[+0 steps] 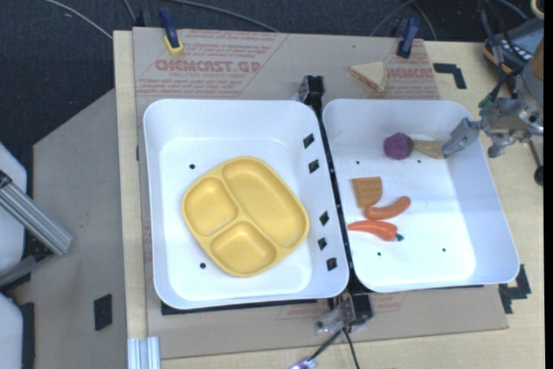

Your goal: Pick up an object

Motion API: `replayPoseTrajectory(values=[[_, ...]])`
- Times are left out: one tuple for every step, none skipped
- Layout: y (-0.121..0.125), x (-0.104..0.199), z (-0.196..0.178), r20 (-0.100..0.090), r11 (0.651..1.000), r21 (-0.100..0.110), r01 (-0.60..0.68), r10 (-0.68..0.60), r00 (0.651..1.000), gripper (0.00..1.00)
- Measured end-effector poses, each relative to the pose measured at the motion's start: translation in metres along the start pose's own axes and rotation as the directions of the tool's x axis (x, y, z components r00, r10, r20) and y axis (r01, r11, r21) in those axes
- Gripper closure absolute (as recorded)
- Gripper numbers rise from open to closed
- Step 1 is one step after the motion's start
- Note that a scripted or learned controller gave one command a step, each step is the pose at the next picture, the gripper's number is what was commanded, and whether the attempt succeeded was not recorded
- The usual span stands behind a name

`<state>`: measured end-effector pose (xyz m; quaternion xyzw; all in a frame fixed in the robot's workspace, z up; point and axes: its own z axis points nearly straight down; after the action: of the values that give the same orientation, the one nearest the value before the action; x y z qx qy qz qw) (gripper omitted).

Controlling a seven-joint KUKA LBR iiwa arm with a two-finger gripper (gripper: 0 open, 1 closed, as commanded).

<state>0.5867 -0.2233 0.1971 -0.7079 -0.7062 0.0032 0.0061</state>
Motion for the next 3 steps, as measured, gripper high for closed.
replayPoseTrajectory(values=[[0.003, 0.000, -0.007, 0.003, 1.000, -0.013, 0.003, -0.003, 1.000, 0.00], [0.002, 0.000, 0.035, 0.002, 1.000, -0.008, 0.002, -0.002, 1.000, 0.00], [0.009, 0.002, 0.080, 0.002, 1.000, -0.008, 0.004, -0.004, 1.000, 0.00]])
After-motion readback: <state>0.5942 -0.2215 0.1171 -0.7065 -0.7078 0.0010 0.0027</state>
